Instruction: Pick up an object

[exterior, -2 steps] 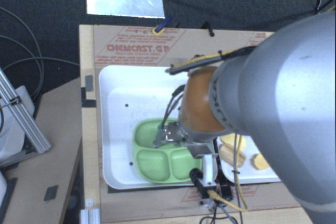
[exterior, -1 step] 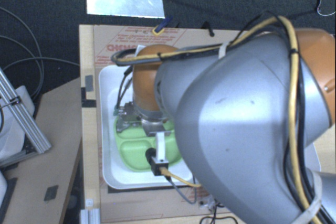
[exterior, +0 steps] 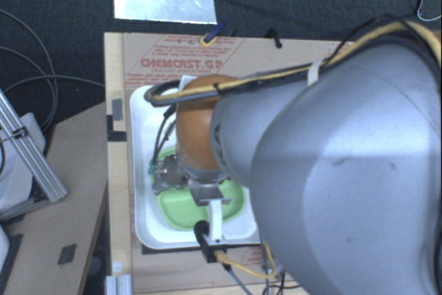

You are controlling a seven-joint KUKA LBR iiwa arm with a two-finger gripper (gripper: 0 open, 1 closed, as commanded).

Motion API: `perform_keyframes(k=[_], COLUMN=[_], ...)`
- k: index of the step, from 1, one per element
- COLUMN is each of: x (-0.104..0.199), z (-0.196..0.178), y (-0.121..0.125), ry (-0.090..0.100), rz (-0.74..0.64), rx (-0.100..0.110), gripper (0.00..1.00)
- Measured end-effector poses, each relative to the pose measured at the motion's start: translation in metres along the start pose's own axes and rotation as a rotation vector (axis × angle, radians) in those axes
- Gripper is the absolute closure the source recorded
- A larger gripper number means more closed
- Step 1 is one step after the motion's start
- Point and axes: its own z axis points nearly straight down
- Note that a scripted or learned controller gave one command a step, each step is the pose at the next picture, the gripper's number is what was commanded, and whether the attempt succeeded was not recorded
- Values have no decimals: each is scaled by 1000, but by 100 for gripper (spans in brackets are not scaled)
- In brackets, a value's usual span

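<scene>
A: Green object (exterior: 181,207), prob the target. It lies in the near part of the left white bin (exterior: 141,169), mostly tucked under the arm's wrist. Looks like a pale green, rounded, shallow thing, maybe a bowl or lid; can't tell which.

B: And the gripper?

A: Gripper (exterior: 202,200) sits right over the green piece, below the orange band (exterior: 195,128). Fingers are hidden by the wrist body from this angle, so can't tell if they're spread, closed, or on anything. No proof of a hold.

B: So which step are we at?

A: My read: the reach/descend stage, or right at the grasp. Arm (exterior: 331,169) comes in from the right and covers most of the bench, incl. the right-hand bin. Wrist looks low in the left bin, close to the object, but contact vs. just above, can't say.

B: Next move needs what?

A: If not closed yet: fingers have to straddle an edge or rim of the green thing, since a wide shallow shape likely won't fit between them flat-on. Then close and lift straight up, away from the bin wall on the near side. Risk, imo: smooth curved plastic slips out, or the fingers close on air.

B: Other stuff nearby?

A: Cables (exterior: 162,138) hang beside the wrist on the left, near the object.
</scene>
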Motion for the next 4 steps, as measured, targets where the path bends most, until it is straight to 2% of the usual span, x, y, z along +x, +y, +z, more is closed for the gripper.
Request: perform_keyframes(k=[1,2,3,4], x=[-1,0,-1,-1], z=[-8,55,-115,-92], y=[3,1,57,0], ry=[0,0,5,-2], rz=[0,5,2,0], rx=[0,10,-20,3], gripper=[100,100,100,100])
